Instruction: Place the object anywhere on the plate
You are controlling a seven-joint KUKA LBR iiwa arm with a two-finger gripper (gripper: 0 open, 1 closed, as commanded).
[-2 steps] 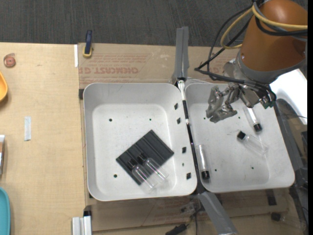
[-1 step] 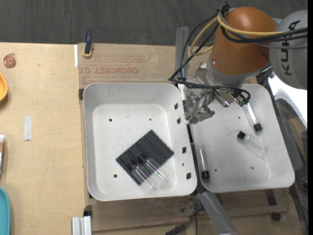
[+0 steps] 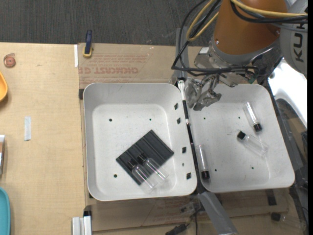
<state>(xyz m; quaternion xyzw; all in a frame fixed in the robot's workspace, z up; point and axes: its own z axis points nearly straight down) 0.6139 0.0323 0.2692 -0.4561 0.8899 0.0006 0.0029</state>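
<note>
A black ridged plate (image 3: 149, 148) lies tilted in the left bin (image 3: 102, 102). Two clear tubes (image 3: 148, 172) with black caps rest on the plate's near corner. In the right bin (image 3: 279, 175) lie three more clear tubes with black caps: one (image 3: 253, 117) at the far right, one (image 3: 253, 142) just below it, and one (image 3: 202, 161) along the left wall. My gripper (image 3: 203, 96) hangs over the far left corner of the right bin, under the orange wrist band, apart from all the tubes.
A cardboard sheet (image 3: 117, 65) lies behind the left bin, with a blue clamp (image 3: 88, 43) at its far edge. Cables (image 3: 195, 18) loop off the arm above the right bin. Small items sit on the wooden bench (image 3: 39, 131) at the left.
</note>
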